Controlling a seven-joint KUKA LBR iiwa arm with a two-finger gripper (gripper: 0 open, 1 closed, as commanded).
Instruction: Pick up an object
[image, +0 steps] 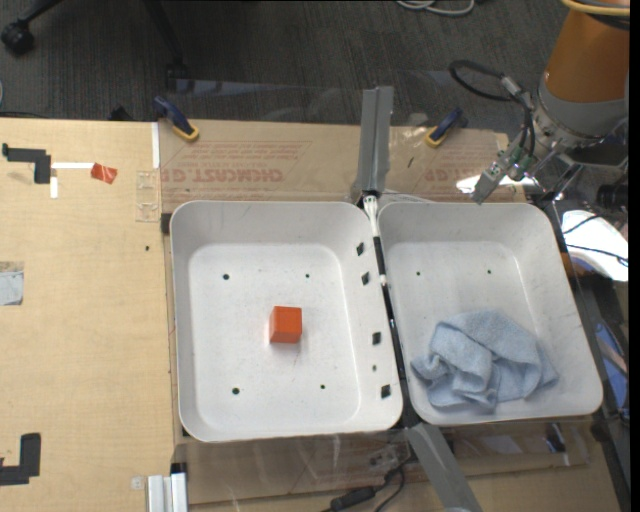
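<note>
Orange block (286, 325) lies well apart from end effector (497, 180).

A single fixed camera looks down at a slant on my surface (80, 300) from above and some way off, framing both white bins (190, 330) side by side, while my arm (590, 60) enters at its upper right.

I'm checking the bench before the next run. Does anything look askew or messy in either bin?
The grey cloth lies crumpled in a heap at the near side of the right bin. The orange block sits squarely in the left bin. Nothing else stands out.
</note>
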